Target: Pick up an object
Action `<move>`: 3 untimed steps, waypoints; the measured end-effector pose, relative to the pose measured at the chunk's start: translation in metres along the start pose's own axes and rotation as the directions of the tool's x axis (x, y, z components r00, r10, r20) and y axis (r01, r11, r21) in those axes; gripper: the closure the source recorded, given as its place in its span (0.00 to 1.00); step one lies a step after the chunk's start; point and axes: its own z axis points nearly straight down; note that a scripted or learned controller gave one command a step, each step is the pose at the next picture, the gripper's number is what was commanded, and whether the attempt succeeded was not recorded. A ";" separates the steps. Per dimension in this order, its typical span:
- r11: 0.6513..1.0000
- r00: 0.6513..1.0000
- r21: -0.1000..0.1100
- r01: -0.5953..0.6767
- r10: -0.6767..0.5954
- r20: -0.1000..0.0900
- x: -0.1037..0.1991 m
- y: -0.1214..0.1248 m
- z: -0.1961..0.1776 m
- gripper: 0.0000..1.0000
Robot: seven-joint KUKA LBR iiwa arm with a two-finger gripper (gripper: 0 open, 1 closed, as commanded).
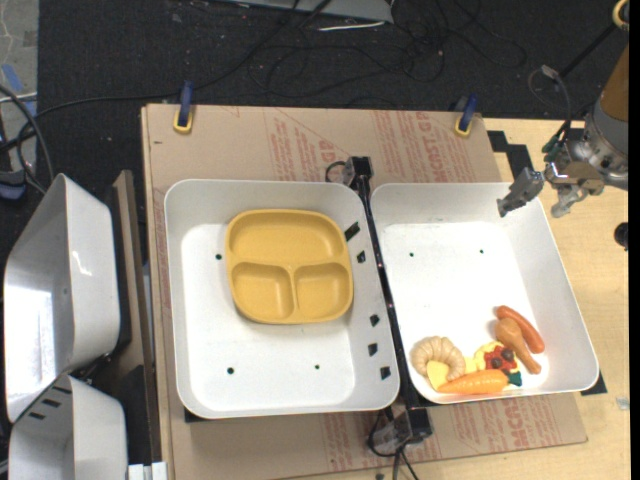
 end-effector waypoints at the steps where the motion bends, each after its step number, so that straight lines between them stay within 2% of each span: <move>1: 1.000 1.000 -0.013 0.003 -0.003 0.003 0.001 0.002 -0.009 0.00; 3: 1.000 1.000 -0.008 0.001 -0.001 0.001 -0.005 -0.004 0.115 0.00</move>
